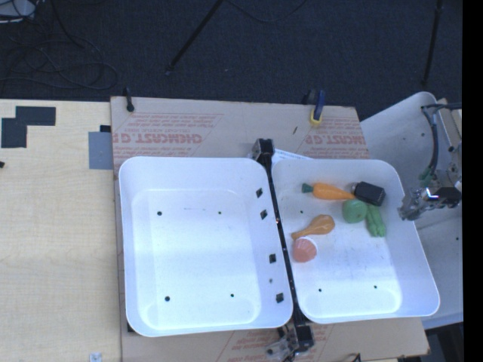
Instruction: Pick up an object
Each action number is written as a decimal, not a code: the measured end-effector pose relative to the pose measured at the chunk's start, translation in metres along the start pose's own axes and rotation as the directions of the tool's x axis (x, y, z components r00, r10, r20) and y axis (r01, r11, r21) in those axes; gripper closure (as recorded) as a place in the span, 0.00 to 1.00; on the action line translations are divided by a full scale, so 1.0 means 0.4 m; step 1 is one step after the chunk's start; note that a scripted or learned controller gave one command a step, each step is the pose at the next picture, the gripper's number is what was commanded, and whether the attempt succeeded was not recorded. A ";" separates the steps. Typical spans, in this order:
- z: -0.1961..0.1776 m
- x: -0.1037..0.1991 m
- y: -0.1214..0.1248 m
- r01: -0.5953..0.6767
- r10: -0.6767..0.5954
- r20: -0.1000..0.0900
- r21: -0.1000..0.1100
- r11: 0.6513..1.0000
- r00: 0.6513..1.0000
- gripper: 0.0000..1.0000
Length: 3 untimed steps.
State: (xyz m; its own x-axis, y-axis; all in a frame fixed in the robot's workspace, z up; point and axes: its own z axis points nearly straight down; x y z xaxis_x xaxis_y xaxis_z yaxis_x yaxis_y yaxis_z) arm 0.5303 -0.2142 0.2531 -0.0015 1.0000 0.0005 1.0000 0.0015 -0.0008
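Nearest the camera, the two shallow white plastic bins sit side by side on a printed cardboard sheet [226, 130], joined along a black divider strip [275, 232] that runs between them. The left bin [136, 202] shows bare white floor with a few small dark holes. In the right bin [407, 292], the objects lie in the farther half. Closest is a round pink disc [304, 251], touching the narrow end of a tan, drumstick-shaped toy [315, 227] that slants up to the right. Beyond these, a green lumpy toy [364, 215] lies near the bin's right wall, with a small black block [370, 194] just behind it. An orange carrot-shaped toy with a green tip [328, 191] lies to the left of the block, almost touching it. The metal gripper [426, 199] hangs outside the right bin's right rim, apart from every object; whether its jaws are open or closed cannot be told. Farther back, a yellow-and-blue clamp [317, 108] grips the cardboard's far edge.
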 end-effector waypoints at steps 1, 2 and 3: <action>-0.011 0.000 0.005 0.001 -0.001 0.000 0.000 1.000 1.000 1.00; -0.024 -0.001 0.005 0.003 -0.003 0.000 0.000 1.000 1.000 1.00; -0.002 0.002 0.002 0.000 0.000 0.000 0.003 1.000 1.000 1.00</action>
State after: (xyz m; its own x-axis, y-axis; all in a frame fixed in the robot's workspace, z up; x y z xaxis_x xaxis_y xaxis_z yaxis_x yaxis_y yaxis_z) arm 0.5312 -0.2135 0.2538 -0.0013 1.0000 0.0007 1.0000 0.0013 -0.0036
